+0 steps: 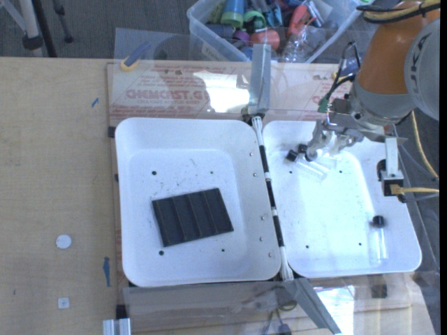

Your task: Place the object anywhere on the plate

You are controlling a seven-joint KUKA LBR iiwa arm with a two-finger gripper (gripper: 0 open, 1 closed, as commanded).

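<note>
Red "CHEMCAST" lettering (159, 95), clear sheet (181, 89) behind bins

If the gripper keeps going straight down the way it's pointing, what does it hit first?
Probably the small clear tube with a black cap lying just under the gripper in the right bin; if it misses that, the bin floor. Depth is hard to judge.

A pale wooden bench (49, 159) fills the left side; beyond its far edge, grey floor (105, 5) and a clear tub of colourful clutter (276, 12)
</note>
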